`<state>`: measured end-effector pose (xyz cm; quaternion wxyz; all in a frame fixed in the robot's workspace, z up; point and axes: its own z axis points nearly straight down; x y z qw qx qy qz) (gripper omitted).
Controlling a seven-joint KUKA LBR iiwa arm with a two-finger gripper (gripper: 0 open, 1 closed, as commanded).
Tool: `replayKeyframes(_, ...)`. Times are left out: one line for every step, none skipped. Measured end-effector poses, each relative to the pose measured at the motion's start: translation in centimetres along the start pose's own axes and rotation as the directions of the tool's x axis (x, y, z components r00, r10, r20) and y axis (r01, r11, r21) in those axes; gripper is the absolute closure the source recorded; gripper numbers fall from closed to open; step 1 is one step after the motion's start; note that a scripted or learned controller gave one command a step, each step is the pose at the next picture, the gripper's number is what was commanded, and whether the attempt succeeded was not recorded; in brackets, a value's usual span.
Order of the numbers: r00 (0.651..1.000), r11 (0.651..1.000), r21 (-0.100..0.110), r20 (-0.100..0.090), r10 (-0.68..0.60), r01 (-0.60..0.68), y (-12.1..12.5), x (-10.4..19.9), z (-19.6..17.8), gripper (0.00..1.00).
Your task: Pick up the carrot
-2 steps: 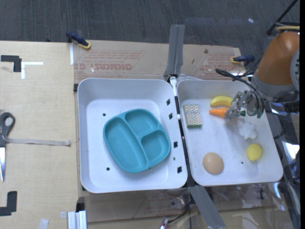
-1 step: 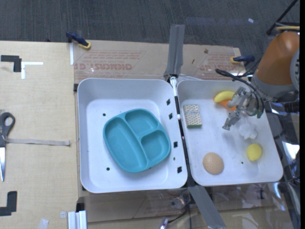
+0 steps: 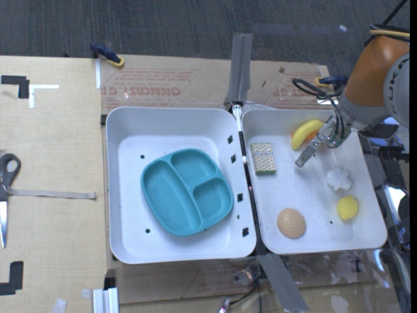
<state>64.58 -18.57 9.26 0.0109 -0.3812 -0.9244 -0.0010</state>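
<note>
Nearest the cam: tan egg-shaped round object [image 3: 291,222], at the front of the right-hand shallow white bin [image 3: 313,243], well below the two-finger gripper [image 3: 311,150] in view and a bit to its left. Yellow round lemon-like fruit [image 3: 347,207] sits below-right of the gripper, w/ a small white crumpled lump [image 3: 339,178] between the two, nearer the gripper. Green-and-yellow rectangular sponge [image 3: 263,157] lies flat to the gripper's left, near the bin wall.

Gripper hangs low over the back part of the right bin, tilted, on the grey arm w/ orange band [image 3: 376,67] coming in from the right. Can't tell whether it's apart, together or clamped on anything.

Carrot [image 3: 317,137]: just a small orange sliver shows, right at the gripper's upper edge, touching or just beside the yellow curved banana [image 3: 303,134]. Mostly hidden by the gripper, so shape & length unclear; colour is a duller orange vs the banana's bright yellow.

Well left of the gripper, the left-hand white bin [image 3: 124,194] holds a teal three-compartment plastic plate [image 3: 186,191], lying flat.
</note>
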Motion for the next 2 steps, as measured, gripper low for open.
replayKeyframes(1.0,1.0,-0.006,0.02,-0.002,0.002,0.2,-0.3,-1.0,1.0)
replayKeyframes(0.999,0.999,-0.007,0.024,-0.031,0.031,0.6,7.5,-9.8,1.0)
